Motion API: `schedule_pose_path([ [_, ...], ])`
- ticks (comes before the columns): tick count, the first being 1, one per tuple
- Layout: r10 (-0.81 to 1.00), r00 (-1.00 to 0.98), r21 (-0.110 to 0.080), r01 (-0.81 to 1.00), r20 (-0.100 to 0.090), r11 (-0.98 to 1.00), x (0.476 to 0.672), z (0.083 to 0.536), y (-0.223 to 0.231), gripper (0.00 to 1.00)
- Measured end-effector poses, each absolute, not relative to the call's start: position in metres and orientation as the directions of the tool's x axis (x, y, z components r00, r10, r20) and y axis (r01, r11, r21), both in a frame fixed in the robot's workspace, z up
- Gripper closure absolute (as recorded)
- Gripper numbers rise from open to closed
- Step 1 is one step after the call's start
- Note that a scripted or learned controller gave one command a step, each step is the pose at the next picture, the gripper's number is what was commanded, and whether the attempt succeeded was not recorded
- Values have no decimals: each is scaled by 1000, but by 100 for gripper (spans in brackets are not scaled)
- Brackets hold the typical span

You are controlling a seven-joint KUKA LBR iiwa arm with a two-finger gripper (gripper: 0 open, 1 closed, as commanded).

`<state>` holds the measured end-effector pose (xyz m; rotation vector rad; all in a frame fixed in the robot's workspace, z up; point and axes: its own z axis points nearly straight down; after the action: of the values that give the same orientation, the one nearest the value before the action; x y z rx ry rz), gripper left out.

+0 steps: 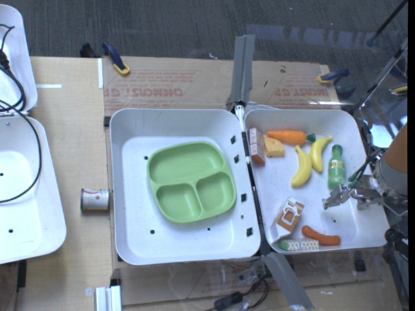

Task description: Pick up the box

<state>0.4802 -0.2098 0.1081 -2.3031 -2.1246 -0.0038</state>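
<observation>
You are seeing the claw (pixel 332 201) hovering by the right bin's (pixel 358 129) right edge, fingers blurring, grip unclear, arm cut off, box (pixel 290 215) lying near the front edge.

A wooden bench (pixel 71 128) spans the frame. Two shallow white bins rest on it side by side: the left bin (pixel 123 193) at centre, the right bin (pixel 353 125) at right. A small can (pixel 94 199) lies on its side just left of the left bin. Clamps sit at upper left (pixel 115 59) and upper right (pixel 334 78).
</observation>
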Motion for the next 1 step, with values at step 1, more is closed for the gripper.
schedule_pose_path([
  [1, 997, 81, -4, 997, 7, -80, 480, 108, -210, 0],
])
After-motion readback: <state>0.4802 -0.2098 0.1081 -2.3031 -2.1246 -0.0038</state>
